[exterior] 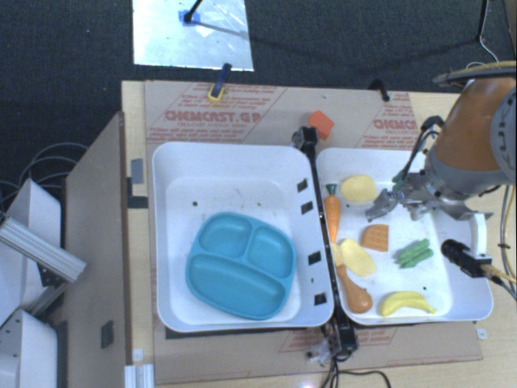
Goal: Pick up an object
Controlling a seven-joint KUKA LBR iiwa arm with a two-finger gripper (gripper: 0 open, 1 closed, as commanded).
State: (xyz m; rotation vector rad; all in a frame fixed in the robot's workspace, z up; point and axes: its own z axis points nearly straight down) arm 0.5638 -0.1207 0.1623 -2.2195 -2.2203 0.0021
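So the gripper (381,209) is hanging over the right bin (464,297), reaching in from the right side, with its tip pointing toward the bin's left half. Honestly can't tell how it's set from this angle, the tip is just a grey blur, and nothing is visibly pinched in it. Closest thing is the orange wedge-shaped piece (375,237), which sits just below the tip in the view, so that looks like the likely target. The yellow lemon-looking toy (359,188) is just beside the tip, up and to the left. The carrot (332,213) lies further left along the bin wall, long axis running top to bottom. Green beans (414,253) and the banana (406,303) are lower down, well apart. Left bin (174,217) holds a blue divided tray (241,263).
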